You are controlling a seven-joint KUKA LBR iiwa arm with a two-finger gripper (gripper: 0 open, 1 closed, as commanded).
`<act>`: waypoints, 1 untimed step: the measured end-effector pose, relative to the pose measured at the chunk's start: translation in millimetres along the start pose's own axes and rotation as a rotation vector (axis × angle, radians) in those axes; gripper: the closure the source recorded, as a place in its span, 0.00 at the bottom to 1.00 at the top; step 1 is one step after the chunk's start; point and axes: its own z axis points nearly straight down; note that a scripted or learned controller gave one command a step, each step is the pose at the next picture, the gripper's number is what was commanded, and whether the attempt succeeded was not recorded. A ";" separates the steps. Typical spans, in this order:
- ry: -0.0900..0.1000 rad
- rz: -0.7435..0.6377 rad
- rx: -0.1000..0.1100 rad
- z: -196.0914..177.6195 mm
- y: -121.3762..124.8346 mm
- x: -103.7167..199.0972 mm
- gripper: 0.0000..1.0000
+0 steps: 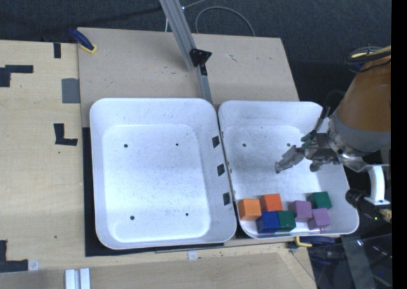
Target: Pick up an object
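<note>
Several small blocks lie along the front edge of the right bin (pixel 267 113): an orange block (pixel 250 208), a red-orange block (pixel 273 202), a blue block (pixel 268 221), a green block (pixel 287 220), two purple blocks (pixel 303 208) and a dark green block (pixel 320 200). My gripper (pixel 297 166) hangs over the middle right of this bin, above and behind the blocks. Its fingers are spread open with nothing between them. One fingertip (pixel 281 166) points to the lower left.
The left bin (pixel 95 116) sits beside the right one, their rims meeting at the centre. A slanted metal pole (pixel 178 18) crosses the bench behind the bins. The arm's orange band (pixel 372 94) looms at the right.
</note>
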 end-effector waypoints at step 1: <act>-0.004 -0.007 -0.015 -69.6 74.8 -54.3 0.00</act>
